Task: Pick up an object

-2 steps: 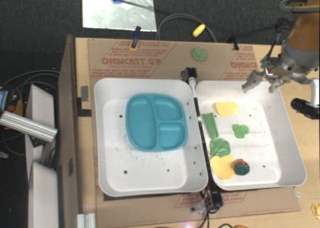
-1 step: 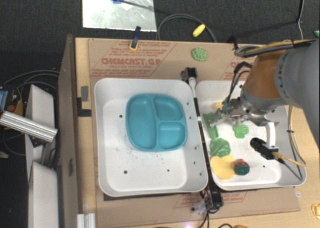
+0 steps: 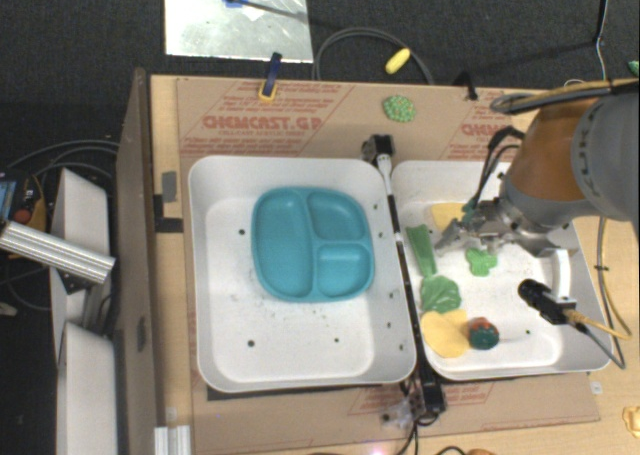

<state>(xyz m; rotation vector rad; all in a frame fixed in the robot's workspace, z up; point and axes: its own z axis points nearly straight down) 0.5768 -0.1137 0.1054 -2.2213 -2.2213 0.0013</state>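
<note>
1. The grey arm with the orange band (image 3: 560,158) is reaching in from the right, over the right-hand shallow white bin (image 3: 500,363)
2. Its end effector (image 3: 478,228) is hanging low over the upper middle of that bin; I cannot tell whether it is open or closed, as the fingertips are lost in dark clutter
3. A small bright green lumpy object (image 3: 481,262) is lying just below the end effector, close to it, though contact cannot be made out
4. A pale yellow flat piece (image 3: 445,214) is sitting to the left of the end effector
5. A long green strip (image 3: 420,250) is lying along the bin's left wall, with a green leafy piece (image 3: 439,294) beneath it
6. A round yellow disc (image 3: 445,333) and a small teal and red object (image 3: 483,334) are resting near the bin's front edge
7. A teal plastic divided plate (image 3: 312,243) is lying in the left-hand white bin (image 3: 225,343)
8. Both bins are sitting side by side on the cardboard-covered desk (image 3: 300,118)
</note>
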